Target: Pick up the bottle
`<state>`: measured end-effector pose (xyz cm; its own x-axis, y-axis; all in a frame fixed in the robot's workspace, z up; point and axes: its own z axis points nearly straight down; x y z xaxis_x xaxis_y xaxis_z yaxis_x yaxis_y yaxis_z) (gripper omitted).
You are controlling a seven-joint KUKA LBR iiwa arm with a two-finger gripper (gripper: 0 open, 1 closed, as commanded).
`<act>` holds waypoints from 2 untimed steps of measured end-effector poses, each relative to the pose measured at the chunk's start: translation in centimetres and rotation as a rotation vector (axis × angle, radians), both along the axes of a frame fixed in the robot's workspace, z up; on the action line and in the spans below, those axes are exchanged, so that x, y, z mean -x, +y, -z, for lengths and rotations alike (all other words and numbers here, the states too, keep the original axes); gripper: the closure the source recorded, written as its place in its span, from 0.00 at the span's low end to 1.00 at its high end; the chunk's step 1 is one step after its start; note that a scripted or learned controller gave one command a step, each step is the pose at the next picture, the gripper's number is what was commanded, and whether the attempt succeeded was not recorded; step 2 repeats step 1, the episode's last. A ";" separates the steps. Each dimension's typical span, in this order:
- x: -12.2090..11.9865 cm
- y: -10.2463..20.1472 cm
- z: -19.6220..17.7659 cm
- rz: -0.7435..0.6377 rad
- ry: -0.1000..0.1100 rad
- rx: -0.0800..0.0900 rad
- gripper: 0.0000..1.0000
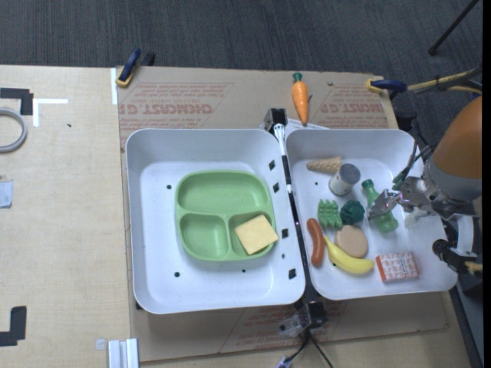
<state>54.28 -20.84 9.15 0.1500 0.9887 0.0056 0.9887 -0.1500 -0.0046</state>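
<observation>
A small green bottle [387,222] lies in the right bin [430,282], its neck pointing toward the back left. My gripper [385,203] reaches in from the right and is low over the bottle's middle, covering part of it. The bottle rests on the bin floor among other toy items. The arm's orange band [465,146] is over the bin's right rim.
Close to the bottle in the right bin are a grey can [344,179], a cone [324,164], a dark green broccoli [353,211], a tan disc [352,241], a banana [349,259], a sausage [315,241] and a red box [397,267]. The left bin holds a green divided plate [222,213]. A carrot [299,96] lies behind the bins.
</observation>
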 end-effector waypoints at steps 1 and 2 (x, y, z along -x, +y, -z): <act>0.0 -0.2 -1.0 0.003 -0.003 0.005 1.00; 0.0 -0.2 -1.0 0.003 -0.003 0.005 1.00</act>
